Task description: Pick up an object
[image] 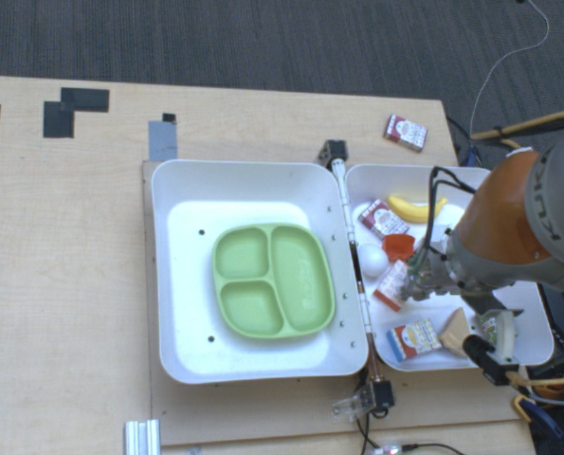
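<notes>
At the right of the frame the grey arm with its orange band reaches in over the right-hand white bin, its wrist pointing down and toward the left. The claw sits low in the middle of that bin, at the upper right end of a small white and red packet that lies tilted near the bin's left wall; the arm's own bulk and the blur there hide the tips, so I cannot tell how far the claw is open or whether it has hold of anything. Around it in the same bin lie the things to choose from: a yellow banana toward the upper part, a red and white carton just left of the banana, a small orange-red piece below them, a white egg-like shape against the left wall, a snack packet with a red edge in the lower part, and a tan block just right of that packet. The left-hand white bin holds a pale green divided plate lying flat in its middle. On the wooden surface above the right bin, a separate red and white carton lies outside both bins.
</notes>
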`<action>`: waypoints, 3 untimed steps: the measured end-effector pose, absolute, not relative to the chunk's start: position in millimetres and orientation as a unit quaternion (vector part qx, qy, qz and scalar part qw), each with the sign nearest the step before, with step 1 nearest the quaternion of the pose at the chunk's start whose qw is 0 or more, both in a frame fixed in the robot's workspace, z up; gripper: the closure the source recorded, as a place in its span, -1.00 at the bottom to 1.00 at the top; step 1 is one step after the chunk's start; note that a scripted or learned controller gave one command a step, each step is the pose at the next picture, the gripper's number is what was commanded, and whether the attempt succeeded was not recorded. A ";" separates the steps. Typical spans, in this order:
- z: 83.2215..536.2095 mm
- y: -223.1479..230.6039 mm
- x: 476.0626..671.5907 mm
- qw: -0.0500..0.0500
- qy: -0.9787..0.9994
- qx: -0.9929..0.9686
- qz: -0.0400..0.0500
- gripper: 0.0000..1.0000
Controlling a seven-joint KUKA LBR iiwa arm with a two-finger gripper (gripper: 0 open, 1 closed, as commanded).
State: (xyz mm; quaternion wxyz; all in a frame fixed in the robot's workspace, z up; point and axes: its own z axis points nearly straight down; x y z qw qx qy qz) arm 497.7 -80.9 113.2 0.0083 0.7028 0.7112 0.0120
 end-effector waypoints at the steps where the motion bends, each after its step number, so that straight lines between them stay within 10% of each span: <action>1: 113.1 -80.9 497.7 0.008 0.711 0.703 0.012 -1.00; 2: 123.7 -80.2 499.4 0.010 0.712 0.702 0.013 1.00; 3: 123.6 -80.2 499.3 0.009 0.712 0.702 0.013 -1.00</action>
